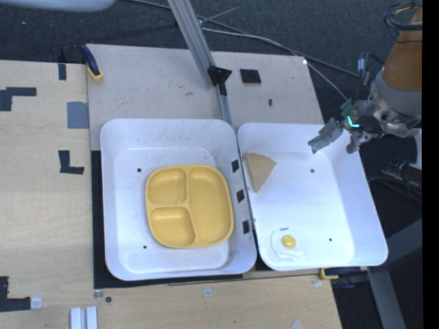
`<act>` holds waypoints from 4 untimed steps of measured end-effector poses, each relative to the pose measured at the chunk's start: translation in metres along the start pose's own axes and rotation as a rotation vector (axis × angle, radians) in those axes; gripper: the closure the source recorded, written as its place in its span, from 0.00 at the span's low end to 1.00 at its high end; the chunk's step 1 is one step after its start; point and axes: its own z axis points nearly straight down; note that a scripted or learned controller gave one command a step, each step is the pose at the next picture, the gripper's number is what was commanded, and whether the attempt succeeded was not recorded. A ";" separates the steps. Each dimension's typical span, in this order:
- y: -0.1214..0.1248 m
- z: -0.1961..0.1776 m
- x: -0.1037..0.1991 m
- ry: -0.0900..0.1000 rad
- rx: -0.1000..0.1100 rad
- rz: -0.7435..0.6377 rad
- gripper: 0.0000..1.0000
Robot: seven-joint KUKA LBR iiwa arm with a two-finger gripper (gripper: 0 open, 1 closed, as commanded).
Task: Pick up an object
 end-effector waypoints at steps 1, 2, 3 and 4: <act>0.000 -0.001 0.000 -0.001 -0.002 0.000 0.00; -0.004 0.048 0.009 0.000 0.003 0.000 0.00; -0.002 0.102 0.019 0.000 0.003 0.000 0.00; 0.003 0.148 0.015 -0.001 0.002 0.000 0.00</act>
